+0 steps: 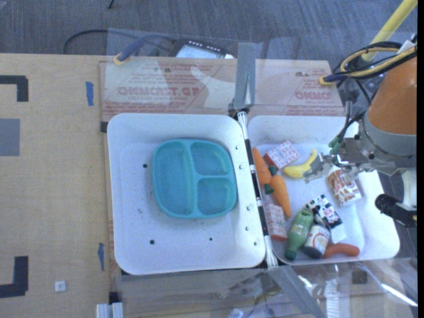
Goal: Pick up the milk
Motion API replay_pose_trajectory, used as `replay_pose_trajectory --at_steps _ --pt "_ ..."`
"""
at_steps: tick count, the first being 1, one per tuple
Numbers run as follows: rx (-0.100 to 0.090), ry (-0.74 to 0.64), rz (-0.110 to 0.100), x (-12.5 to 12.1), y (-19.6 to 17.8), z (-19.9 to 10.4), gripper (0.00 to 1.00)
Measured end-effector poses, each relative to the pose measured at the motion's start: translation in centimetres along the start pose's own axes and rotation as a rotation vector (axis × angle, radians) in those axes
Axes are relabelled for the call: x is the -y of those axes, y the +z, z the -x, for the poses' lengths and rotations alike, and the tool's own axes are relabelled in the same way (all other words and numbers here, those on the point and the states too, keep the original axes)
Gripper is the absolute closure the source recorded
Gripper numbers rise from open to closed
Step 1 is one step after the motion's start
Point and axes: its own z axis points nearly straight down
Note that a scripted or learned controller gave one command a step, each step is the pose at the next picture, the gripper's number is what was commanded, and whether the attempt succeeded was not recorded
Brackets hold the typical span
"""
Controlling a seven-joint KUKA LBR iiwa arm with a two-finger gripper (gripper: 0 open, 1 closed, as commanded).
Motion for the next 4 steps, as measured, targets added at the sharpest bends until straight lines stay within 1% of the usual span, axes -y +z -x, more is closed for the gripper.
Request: replay_pose_trajectory --at_steps 1,2,3,4 --pt "-0.001 0.084 0.001 4.4 8.3 6.5 0.0" --pt "-0.002 0.086 -0.003 4.4 7.6 6.5 1.0" --pt "0.001 0.008 0.001 4.7 1.5 -3.9 1.0" --pt "0.003 -0.299 0.004 4.6 -1.0 -6.0 1.0"
